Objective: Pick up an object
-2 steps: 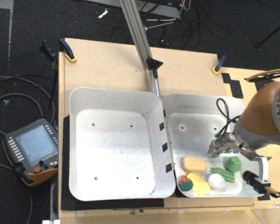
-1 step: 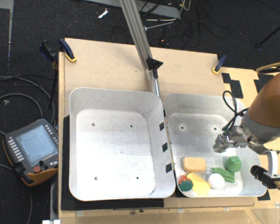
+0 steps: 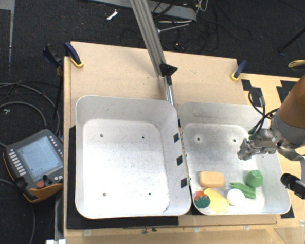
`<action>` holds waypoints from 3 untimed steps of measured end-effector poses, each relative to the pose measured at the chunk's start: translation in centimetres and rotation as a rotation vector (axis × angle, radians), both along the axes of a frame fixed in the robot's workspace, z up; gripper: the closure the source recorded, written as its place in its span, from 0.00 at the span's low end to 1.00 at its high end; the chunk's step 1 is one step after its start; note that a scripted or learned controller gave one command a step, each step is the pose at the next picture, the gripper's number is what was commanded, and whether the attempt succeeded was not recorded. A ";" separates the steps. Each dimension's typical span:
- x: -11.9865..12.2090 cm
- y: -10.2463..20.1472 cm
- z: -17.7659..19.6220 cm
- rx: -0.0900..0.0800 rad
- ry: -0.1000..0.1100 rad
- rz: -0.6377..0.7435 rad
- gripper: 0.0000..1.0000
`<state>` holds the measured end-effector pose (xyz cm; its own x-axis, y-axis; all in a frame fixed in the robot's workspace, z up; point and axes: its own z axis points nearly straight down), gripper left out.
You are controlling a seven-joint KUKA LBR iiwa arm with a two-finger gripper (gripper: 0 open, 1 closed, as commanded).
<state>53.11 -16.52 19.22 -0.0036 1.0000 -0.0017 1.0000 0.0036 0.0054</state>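
Camera view: hand (image 3: 245, 150) above right bin (image 3: 215, 115).

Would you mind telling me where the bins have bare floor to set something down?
The left bin is bare across its floor. The right bin is bare at its far half, left of the tool. Its near edge is crowded: orange block, yellow piece, white egg, green toy.

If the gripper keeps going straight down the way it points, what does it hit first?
Most likely the bare floor of the right bin, under the gripper. The toys sit nearer the front corner, though depth is hard to judge.
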 end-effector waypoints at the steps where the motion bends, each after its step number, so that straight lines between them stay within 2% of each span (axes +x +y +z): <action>1: -0.1 0.2 4.3 0.000 0.000 0.000 1.00; 2: 0.0 0.2 6.3 0.000 0.002 0.000 1.00; 3: 0.3 5.9 5.1 0.003 0.006 0.004 1.00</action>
<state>53.38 -10.66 24.32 -0.0081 1.0000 0.0016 1.0000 0.0081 -0.0009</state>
